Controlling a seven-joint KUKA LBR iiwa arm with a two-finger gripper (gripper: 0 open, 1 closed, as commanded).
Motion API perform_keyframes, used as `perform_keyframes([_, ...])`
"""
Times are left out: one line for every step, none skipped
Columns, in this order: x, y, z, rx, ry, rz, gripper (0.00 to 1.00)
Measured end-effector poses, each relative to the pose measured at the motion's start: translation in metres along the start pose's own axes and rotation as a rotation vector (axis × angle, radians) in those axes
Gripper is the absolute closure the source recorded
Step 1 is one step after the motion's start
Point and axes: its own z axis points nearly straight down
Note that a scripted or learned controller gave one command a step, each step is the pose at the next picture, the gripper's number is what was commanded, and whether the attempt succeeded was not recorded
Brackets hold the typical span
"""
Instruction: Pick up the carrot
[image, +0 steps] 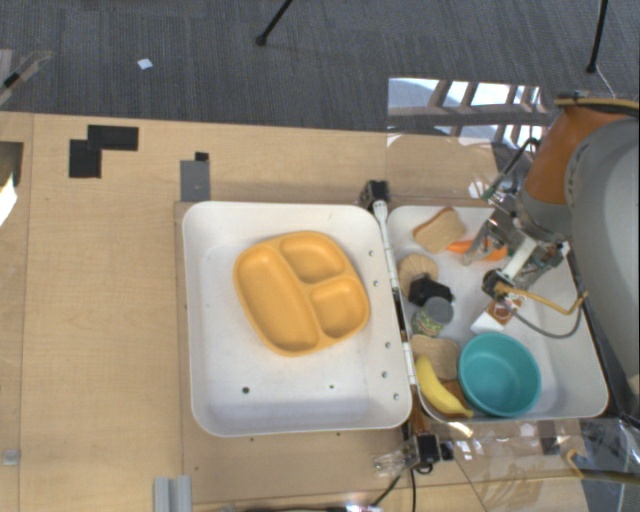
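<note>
The carrot (458, 247) is a small orange piece lying in the right bin (580, 395) near its far wall, just right of a tan slice of bread (437, 228). My gripper (483, 244) is low over the carrot's right part and hides its middle. Another bit of orange shows on the gripper's right side. The grey arm with its orange band (552, 165) reaches in from the right.
The right bin also holds a round tan cookie (417, 268), a black object (431, 292), a small can (433, 318), a banana (440, 386) and a teal bowl (499, 373). A yellow divided plate (299, 291) lies in the left bin (225, 400).
</note>
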Motion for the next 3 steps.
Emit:
perform_keyframes([0.006, 0.002, -0.013, -0.024, 0.016, -0.007, 1.0])
perform_keyframes([-0.035, -0.059, 0.0, -0.038, 0.024, -0.194, 1.0])
perform_keyframes([0.027, 0.004, 0.0, -0.017, 0.012, -0.226, 1.0])
